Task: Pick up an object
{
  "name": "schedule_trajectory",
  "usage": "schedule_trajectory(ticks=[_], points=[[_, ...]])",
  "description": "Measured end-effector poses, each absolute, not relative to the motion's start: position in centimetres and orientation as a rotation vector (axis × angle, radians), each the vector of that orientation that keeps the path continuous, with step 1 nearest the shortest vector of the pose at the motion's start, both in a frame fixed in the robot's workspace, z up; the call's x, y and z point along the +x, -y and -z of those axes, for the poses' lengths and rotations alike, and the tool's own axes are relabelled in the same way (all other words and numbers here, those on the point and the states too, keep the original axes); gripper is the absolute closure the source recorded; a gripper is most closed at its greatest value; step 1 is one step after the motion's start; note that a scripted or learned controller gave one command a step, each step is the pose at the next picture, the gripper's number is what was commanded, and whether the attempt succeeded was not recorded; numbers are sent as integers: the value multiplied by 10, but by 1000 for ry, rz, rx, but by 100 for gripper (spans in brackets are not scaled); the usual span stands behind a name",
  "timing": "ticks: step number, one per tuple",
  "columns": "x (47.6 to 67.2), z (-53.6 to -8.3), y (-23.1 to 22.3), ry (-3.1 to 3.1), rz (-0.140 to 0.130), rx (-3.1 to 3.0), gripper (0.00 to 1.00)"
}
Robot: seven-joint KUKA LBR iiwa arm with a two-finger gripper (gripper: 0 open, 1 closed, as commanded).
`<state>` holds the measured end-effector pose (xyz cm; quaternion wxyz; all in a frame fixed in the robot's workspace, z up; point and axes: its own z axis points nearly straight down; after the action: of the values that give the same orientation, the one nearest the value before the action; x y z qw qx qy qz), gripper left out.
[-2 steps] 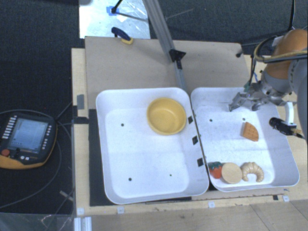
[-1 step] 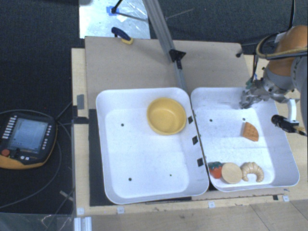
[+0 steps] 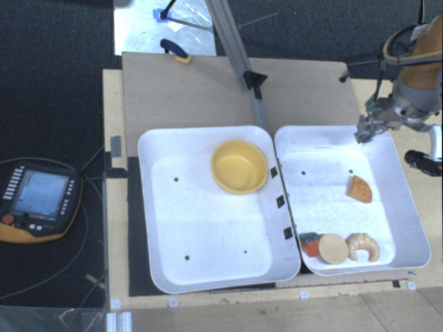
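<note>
My gripper [image 3: 365, 133] hangs over the far right corner of the right bin [image 3: 325, 142], with nothing seen between its fingers. An orange waffle-like piece [image 3: 359, 189] lies in that bin below the gripper, well apart from it. Along the bin's near edge sit a red tomato-like piece [image 3: 309, 243], a tan round disc [image 3: 333, 248] and a pale croissant [image 3: 364, 246], close together. A yellow bowl [image 3: 239, 166] rests upright at the far right of the left bin [image 3: 173, 254].
A slanted metal pole [image 3: 232, 37] with a black clamp crosses the bench behind the bins. A handheld control pendant [image 3: 34, 199] lies on the floor at the left. A blue and yellow clamp [image 3: 174, 50] sits at the bench's far edge.
</note>
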<state>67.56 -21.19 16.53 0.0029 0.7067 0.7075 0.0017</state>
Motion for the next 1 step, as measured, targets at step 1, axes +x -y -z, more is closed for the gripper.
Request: schedule_trajectory(ticks=[1], points=[[685,-218,207,-2220,-5,2216,100]])
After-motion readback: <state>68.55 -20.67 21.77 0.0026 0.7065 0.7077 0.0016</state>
